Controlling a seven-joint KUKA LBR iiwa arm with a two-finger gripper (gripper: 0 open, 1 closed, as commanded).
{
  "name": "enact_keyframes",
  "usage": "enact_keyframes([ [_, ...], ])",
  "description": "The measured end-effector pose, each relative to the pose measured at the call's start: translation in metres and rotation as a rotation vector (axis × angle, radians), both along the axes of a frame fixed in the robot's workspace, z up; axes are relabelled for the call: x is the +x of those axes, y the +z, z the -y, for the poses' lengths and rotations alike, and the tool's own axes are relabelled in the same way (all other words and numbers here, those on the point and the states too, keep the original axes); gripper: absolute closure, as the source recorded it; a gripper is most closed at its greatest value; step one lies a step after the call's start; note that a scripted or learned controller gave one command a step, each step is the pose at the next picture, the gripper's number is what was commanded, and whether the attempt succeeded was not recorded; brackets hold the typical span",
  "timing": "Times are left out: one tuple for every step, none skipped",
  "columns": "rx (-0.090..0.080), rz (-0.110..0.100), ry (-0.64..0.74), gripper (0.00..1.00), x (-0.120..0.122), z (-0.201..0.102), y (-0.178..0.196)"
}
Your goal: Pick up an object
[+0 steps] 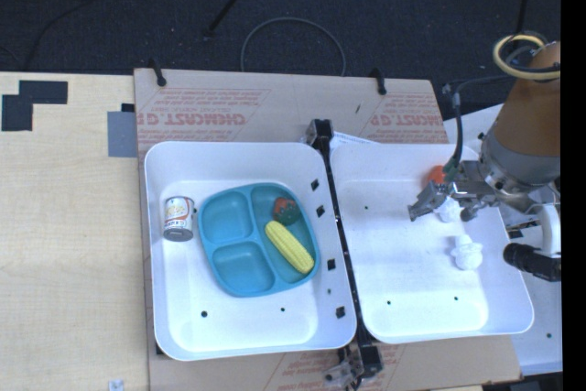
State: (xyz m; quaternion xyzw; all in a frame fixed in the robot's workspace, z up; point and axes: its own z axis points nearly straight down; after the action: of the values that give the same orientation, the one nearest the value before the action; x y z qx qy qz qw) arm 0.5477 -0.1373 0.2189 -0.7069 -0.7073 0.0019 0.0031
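My gripper (442, 213) hangs over the upper right part of the right bin (403, 307), and its two dark fingers (421, 205) are spread open. A small white object (446, 213) lies in the gap between the fingertips; I cannot tell whether they touch it. A crumpled white object (467, 253) lies on the bin floor just below and to the right of the gripper. A small orange-red object (438, 172) shows right next to the wrist, at its upper left.
The left bin (183, 316) holds a blue divided plate (240, 266) with a yellow corn cob (289, 246) and a red-and-green piece (285, 210) on it. A small can (179, 218) stands left of the plate. A black divider (331, 233) runs between the bins.
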Motion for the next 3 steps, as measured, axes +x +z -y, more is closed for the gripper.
enact_keyframes([
  [-0.001, 0.003, -0.001, 0.00, -0.002, 0.004, -0.043],
  [0.000, 0.001, -0.001, 0.00, 0.004, 0.005, -0.103],
  [0.000, 0.001, -0.007, 1.00, 0.004, 0.007, -0.091],
])
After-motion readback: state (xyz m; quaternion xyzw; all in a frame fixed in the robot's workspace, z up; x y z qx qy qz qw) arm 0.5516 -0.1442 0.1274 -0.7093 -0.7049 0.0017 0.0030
